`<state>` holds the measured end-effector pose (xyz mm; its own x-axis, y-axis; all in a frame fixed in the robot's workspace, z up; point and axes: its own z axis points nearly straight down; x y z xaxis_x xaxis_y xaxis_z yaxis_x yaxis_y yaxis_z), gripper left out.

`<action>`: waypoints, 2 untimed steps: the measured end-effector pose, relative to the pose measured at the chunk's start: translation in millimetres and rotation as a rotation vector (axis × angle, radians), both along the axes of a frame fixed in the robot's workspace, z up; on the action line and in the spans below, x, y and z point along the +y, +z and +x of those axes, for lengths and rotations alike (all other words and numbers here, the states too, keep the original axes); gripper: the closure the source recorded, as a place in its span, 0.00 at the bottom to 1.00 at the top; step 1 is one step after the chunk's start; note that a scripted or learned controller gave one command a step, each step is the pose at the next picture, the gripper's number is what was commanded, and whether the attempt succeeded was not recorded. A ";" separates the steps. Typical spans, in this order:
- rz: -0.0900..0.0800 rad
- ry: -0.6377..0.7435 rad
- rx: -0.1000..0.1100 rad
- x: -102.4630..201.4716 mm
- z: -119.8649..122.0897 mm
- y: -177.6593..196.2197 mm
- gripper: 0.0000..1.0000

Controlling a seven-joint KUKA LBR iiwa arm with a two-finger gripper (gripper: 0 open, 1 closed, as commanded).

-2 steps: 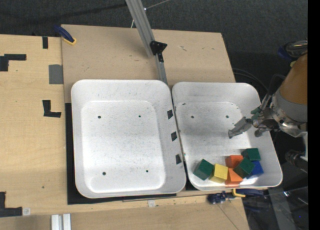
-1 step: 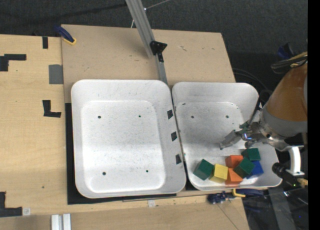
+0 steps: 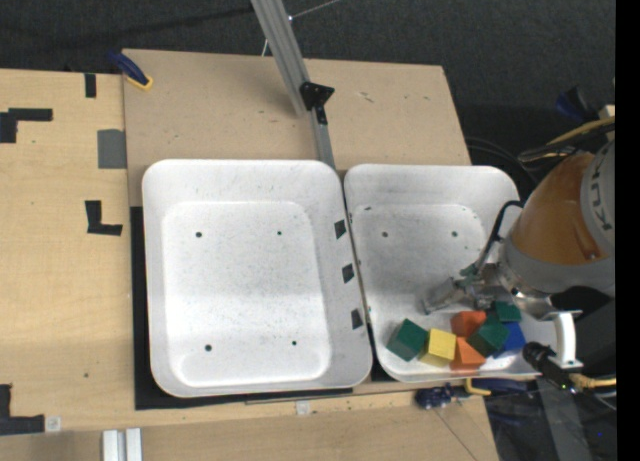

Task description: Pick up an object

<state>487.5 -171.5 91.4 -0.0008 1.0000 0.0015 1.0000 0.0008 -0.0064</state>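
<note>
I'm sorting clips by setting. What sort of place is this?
Probably a robotics lab grasping bench: two white bins on a plywood bench, a KUKA arm reaching over coloured blocks, and a metal camera pole.

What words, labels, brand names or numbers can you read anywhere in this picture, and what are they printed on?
None can be read.
The two white bins carry dark speckles and dots, no lettering.
The black tape pieces on the wooden bench are plain shapes, not characters.
The coloured blocks in the right bin show bare faces.
The arm's orange band shows no marking.
</note>
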 end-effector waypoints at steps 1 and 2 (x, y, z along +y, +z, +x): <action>0.001 0.001 -0.002 0.6 1.0 12.1 1.00; -0.002 0.000 -0.009 0.3 -0.6 54.0 1.00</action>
<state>486.9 -171.2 145.4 -0.0010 1.0000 -0.0003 1.0000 0.0010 0.0022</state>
